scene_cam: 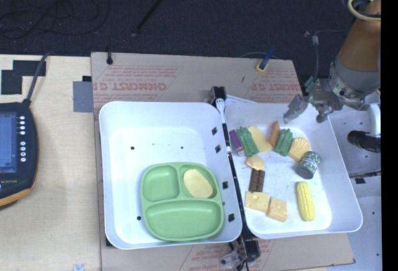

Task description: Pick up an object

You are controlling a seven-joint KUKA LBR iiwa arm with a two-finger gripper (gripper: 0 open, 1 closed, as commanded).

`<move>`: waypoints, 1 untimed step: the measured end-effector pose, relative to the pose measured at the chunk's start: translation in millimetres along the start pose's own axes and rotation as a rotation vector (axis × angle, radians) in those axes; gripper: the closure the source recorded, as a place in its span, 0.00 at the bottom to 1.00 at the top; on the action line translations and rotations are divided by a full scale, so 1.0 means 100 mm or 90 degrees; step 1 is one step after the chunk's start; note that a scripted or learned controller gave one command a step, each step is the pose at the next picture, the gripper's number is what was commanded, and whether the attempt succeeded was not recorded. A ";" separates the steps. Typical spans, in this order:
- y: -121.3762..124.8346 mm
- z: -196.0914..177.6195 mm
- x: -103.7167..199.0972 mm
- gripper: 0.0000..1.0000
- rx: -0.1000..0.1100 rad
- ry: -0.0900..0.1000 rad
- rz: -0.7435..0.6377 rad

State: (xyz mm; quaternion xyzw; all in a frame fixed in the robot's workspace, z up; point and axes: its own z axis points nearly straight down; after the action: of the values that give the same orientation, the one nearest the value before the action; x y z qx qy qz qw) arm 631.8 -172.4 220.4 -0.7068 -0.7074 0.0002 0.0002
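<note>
Gripper (306, 109) hung with fingers apart and bare over the right bin's (344, 158) far edge; nearest below lay a green pickle (283, 142), an orange carrot (274, 133), then a tin (308, 164) and a corn cob (305, 200) lying lengthwise front-to-back
</note>
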 end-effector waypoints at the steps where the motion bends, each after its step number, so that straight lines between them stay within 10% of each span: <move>1: 0.13 1.38 0.09 0.00 0.000 0.001 -0.002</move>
State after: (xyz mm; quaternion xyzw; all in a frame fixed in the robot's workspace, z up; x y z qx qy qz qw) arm 644.6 -163.4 82.4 -0.7059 -0.7083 -0.0007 0.0010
